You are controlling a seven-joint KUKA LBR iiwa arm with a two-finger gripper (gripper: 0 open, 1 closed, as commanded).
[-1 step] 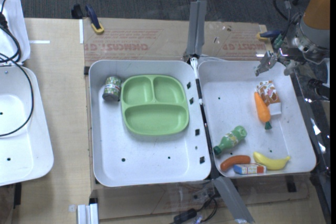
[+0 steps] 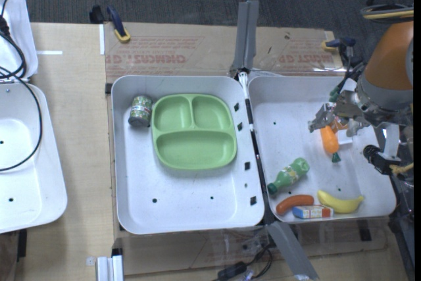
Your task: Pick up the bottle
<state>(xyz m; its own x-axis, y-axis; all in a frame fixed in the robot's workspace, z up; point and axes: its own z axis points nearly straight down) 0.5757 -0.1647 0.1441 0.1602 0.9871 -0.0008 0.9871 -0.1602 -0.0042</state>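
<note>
The bottle [image 2: 289,176] is green with a yellow label and lies on its side in the right bin, cap pointing up-right. My gripper [image 2: 333,120] is at the bin's upper right, above and to the right of the bottle and well apart from it. Directly under the gripper is an orange carrot [image 2: 329,140], its green end pointing toward the bin's front. The carrot's upper end is hidden by the gripper.
Near the right bin's [image 2: 276,108] front wall lie a yellow banana [image 2: 340,201], a red sausage [image 2: 295,203] and a small box [image 2: 312,212]. The left bin [image 2: 131,187] holds a green divided plate [image 2: 195,130] and a small jar [image 2: 139,110].
</note>
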